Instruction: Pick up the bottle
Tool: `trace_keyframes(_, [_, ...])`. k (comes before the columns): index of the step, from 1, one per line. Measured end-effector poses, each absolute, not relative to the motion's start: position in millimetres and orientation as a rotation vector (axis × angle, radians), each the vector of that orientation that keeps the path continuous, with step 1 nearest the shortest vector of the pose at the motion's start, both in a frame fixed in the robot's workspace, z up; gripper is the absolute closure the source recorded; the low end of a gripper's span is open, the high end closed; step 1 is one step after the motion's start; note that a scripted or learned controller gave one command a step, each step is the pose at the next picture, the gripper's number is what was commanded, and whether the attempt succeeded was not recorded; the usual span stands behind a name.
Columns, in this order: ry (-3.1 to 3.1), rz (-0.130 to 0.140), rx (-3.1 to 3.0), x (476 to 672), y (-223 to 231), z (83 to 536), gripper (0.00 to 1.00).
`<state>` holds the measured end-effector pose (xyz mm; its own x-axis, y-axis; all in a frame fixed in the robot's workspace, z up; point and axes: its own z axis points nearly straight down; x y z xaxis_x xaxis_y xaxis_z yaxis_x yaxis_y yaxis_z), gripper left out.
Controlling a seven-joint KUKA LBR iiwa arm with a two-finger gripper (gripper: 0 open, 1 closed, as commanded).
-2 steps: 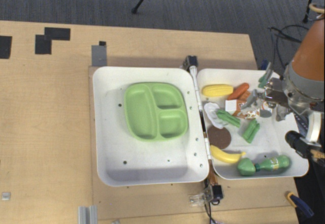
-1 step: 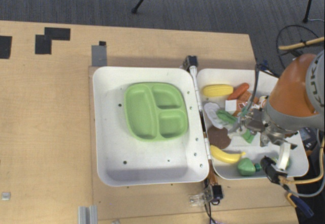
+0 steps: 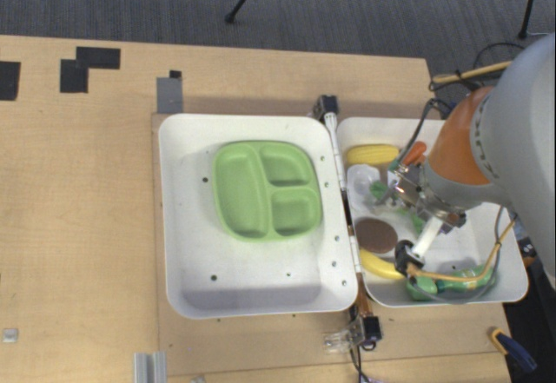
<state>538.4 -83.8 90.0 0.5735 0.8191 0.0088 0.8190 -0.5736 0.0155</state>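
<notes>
Landmark: brown disc (image 3: 375,234), flat in the right bin (image 3: 512,281), close to the wall it shares with the left bin (image 3: 187,286). My pincer (image 3: 398,188) hangs just up-view and view-right of the disc, low over the clutter, with the wrist tilted toward that shared wall. I take that tilt as aiming at things packed on that side. Cannot tell if the pincer is apart or together, the wrist body hides it, and nothing shows clamped in it.

Bottle: my best guess is the pale translucent thing (image 3: 363,177) straight up-view of the disc, near the shared wall, with green bits (image 3: 380,191) just beside it. It is too small to be sure. It seems to lie rather than stand, and the contents look tossed in, not set.

- One banana (image 3: 372,153) is further up-view of the disc.
- A second banana (image 3: 380,265) is just down-view of the disc, touching or nearly.
- A green object (image 3: 423,287) sits down-view and view-right of the disc, by the near wall.
- An orange-red piece (image 3: 415,151) is up-view and view-right of the disc, beside my wrist.
- A green divided plate (image 3: 265,188) sits well view-left of the disc in the left bin and is not part of the job.

Judgement: approach stage, pick not yet made. The wall and neighbours leave little room, so I could nudge a banana or slip off a smooth side
</notes>
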Motion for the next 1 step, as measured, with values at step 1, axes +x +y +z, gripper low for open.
trace_keyframes(1, [0.657,0.000,3.073,529.6,-18.5,184.2,0.00])
